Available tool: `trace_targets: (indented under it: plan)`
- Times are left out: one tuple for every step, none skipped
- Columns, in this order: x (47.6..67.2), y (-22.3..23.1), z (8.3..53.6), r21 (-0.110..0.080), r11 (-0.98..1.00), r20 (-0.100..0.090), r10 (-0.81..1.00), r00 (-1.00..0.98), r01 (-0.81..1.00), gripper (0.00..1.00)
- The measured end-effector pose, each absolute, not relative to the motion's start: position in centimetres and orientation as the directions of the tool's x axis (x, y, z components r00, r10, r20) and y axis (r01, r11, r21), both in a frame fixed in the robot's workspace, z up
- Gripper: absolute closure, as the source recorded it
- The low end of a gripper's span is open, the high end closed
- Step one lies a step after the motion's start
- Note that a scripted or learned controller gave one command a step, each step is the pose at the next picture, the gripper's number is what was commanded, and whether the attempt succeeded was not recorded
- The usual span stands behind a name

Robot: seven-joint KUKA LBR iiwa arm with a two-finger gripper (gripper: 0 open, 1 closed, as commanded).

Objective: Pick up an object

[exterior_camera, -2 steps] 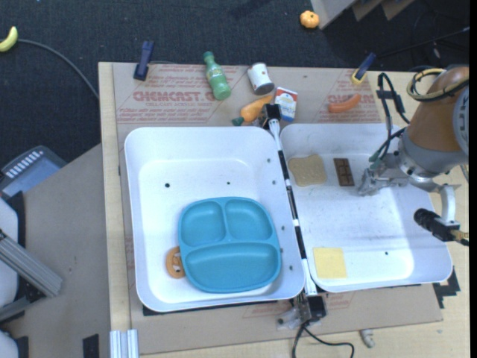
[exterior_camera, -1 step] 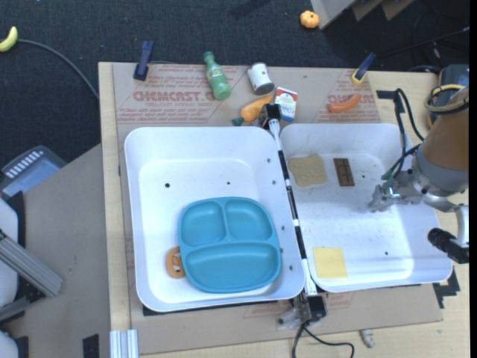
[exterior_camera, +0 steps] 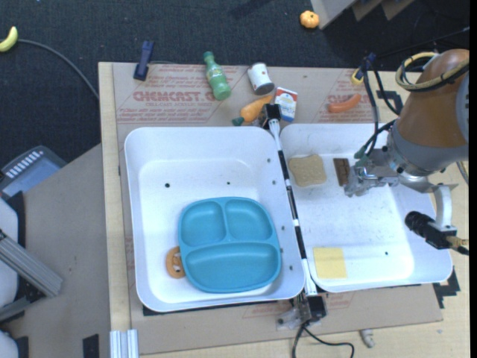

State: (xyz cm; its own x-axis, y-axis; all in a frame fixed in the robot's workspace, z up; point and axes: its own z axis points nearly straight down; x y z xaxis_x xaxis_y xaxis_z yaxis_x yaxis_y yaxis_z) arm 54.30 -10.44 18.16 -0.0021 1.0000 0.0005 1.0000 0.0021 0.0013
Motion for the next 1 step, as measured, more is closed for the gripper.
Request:
trace_targets:
  plan:
    - [55.93, -16.37, 17.05, 0.002, -0.001, -0.002, 1.000, 0.001, 1.000, 1.00]
